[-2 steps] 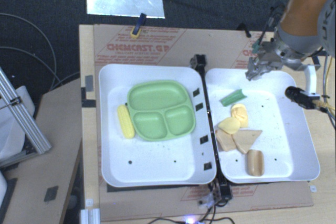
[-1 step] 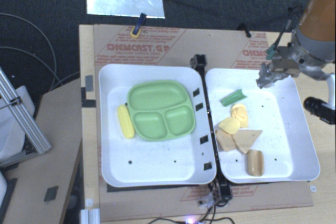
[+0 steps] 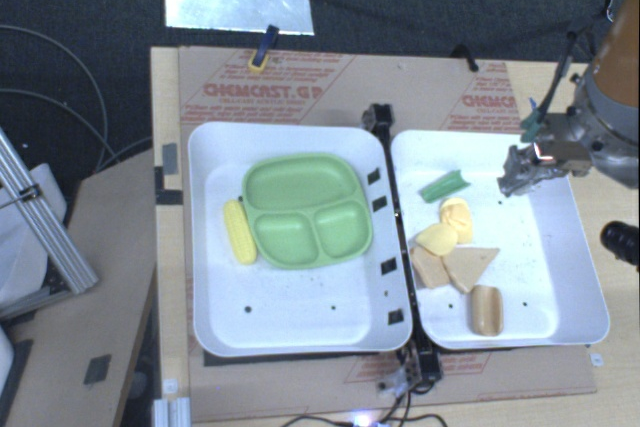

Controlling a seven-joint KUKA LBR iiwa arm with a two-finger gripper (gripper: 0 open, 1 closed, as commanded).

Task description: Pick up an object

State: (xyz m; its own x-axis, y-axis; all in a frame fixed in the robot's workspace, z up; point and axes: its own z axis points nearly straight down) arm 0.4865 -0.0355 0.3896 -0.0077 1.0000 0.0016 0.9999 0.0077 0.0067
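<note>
- A bench (image 3: 330,80) covered with brown printed board carries two shallow white bins side by side, seen from above at a slant.
- The left bin (image 3: 215,315) holds a pale green plate (image 3: 305,210) with three compartments, lying flat near the bin's middle.
- A yellow toy corn cob (image 3: 239,231) lies just beside the plate's left edge, pointing near to far.
- The right bin (image 3: 565,305) holds a cluster of toy food in its left half.
- Farthest in that cluster is a green pod-shaped piece (image 3: 443,185), lying at a slant.
- Nearer than it sits a pale yellow lumpy piece (image 3: 447,226), touching a tan wedge (image 3: 466,265) on its near side.
- Nearest of all is a small brown bread-like roll (image 3: 486,309), just beside the wedge's near tip.
- The jaws (image 3: 520,177) hang over the far right part of the right bin, well apart from the food cluster and to its right.
- Nothing shows between the jaws; whether they are open or closed cannot be told from this angle.
- The grey arm (image 3: 610,105) enters from the right edge.
</note>
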